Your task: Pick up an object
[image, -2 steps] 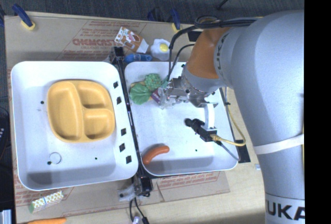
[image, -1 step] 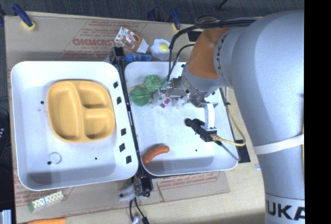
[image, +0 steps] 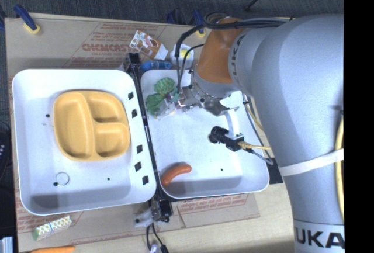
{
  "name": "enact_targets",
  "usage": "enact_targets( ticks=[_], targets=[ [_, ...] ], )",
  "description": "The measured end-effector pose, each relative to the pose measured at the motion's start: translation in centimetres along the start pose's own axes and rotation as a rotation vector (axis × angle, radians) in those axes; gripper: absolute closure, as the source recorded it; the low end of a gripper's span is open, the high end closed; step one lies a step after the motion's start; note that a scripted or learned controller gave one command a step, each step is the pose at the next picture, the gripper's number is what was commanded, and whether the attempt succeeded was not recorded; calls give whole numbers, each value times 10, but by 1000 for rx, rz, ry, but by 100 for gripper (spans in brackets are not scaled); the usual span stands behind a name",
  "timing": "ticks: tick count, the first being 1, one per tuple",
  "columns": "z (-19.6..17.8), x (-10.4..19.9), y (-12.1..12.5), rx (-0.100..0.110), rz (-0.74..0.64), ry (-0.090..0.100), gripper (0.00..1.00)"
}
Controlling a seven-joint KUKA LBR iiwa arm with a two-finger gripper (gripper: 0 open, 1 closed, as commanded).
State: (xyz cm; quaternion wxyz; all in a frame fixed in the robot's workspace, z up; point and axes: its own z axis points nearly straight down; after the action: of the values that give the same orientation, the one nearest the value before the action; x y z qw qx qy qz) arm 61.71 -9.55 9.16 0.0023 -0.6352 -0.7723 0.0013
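The gripper [image: 175, 103] sits low in the upper left part of the right bin [image: 198, 179], at the end of the grey arm [image: 292, 100] with its orange band [image: 215, 59], and its metal tip is so tangled in glare and clutter that I cannot tell how wide it stands or whether anything is caught in it. Touching or just beside that tip, on its left and slightly above, lies a green leafy object [image: 159, 94], bunched against the bin's upper left wall; whether the tip actually grips it cannot be made out. Just to the right of and below the gripper, a small black fitting [image: 221, 136] with a yellow cable hangs off the arm above the white floor. Further below the gripper, near the bin's lower edge, an orange sausage-shaped object [image: 175, 173] lies on its side, well apart from the tip. Across the divider to the gripper's left, in the left bin [image: 29, 129], a yellow divided tray [image: 90, 124] rests flat. Above and left of the gripper, outside the bins, a small printed packet [image: 143, 42] lies on the cardboard [image: 87, 41], and far down to the lower left another wrapped packet [image: 52, 226] rests near the bench edge.
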Motion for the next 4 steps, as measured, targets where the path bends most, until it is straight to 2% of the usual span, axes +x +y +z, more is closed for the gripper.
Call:
enact_targets(
  ticks=[1, 2, 3, 4],
  targets=[
    [0, 0, 0, 0, 0, 0, 0],
    [-101, 40, 48, -3, 229, -1, 0],
    [-100, 41, 48, 0, 16, -1, 0],
    [-41, -13, 37, -1, -4, -1, 0]
  ],
)
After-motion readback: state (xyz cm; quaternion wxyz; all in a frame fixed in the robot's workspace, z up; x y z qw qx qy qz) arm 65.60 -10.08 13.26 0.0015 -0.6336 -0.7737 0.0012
